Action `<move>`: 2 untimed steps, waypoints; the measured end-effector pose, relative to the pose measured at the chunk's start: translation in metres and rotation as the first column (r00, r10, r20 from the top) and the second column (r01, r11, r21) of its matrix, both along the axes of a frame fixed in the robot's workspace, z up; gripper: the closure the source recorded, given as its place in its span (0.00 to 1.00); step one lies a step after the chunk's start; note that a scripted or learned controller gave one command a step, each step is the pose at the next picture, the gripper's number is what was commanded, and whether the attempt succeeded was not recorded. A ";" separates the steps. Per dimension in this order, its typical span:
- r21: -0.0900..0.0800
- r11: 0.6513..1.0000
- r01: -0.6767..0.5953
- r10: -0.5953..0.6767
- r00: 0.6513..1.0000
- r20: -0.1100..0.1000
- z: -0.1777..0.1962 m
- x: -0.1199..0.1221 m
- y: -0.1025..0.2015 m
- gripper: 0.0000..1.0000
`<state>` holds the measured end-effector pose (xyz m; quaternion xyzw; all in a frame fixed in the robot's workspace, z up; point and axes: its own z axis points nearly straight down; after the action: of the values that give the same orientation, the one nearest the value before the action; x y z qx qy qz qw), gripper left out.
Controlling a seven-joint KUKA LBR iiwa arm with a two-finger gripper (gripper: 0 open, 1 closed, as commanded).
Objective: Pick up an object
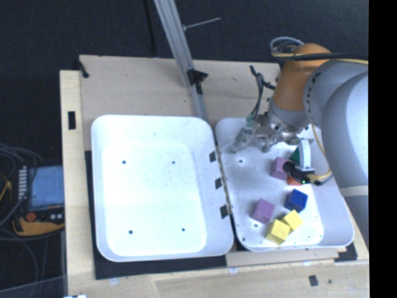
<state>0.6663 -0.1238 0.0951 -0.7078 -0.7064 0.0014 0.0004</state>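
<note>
Wooden bench (142,92) with two white bins side by side, dark floor all around. Left bin (152,185) has nothing but a few specks on it; right bin (248,166) holds the blocks: a purple one (263,210), two yellow ones (278,230) (293,220) touching near the front edge, a blue one (297,200), plus another purple block (280,168) further back. Gripper (253,136) sits low at that bin's far left corner, well apart from the blocks, nothing between its fingers, though how wide they're spread I can't tell.
</note>
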 end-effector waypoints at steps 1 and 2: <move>-0.001 1.000 0.004 -0.004 1.000 0.007 0.015 0.002 -0.002 1.00; -0.001 1.000 0.003 -0.003 1.000 0.008 0.078 0.003 -0.004 1.00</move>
<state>0.6694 -0.1279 0.1727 -0.7090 -0.7052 -0.0011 -0.0026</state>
